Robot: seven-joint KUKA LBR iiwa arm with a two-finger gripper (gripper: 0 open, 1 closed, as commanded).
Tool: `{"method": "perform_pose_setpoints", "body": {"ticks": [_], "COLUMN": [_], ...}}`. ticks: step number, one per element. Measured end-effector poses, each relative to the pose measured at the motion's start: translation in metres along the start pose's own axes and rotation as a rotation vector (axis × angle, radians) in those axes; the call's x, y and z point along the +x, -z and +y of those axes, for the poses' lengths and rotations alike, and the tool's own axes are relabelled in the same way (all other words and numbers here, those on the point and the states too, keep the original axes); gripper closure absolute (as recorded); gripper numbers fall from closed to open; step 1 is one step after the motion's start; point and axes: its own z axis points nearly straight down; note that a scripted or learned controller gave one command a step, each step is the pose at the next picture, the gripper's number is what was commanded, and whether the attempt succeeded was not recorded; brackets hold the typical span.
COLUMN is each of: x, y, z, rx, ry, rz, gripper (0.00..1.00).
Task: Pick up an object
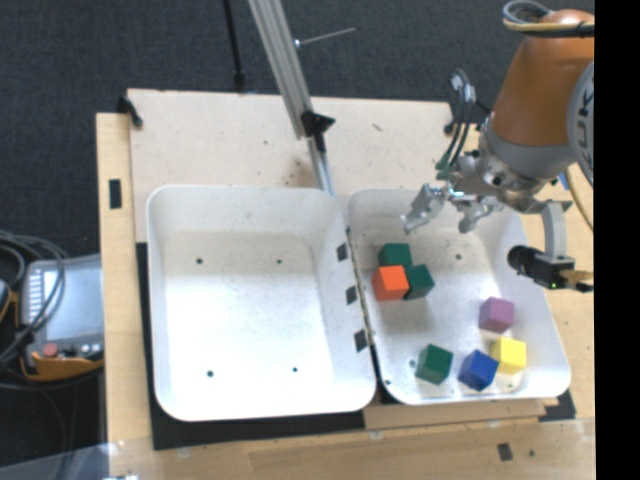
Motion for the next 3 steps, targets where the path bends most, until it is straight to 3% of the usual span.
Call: {"method": "perform_pose_setpoints", "body": {"ticks": [1, 3], "x": [0.000, -0.006], "y": [0.003, -0.102], "z": [0.001, 0.001], "rx": [-0.006, 0.002], "ry": [-0.002, -0.004], "rz": [0.000, -0.002], "gripper": [0.00, 0.00]}}
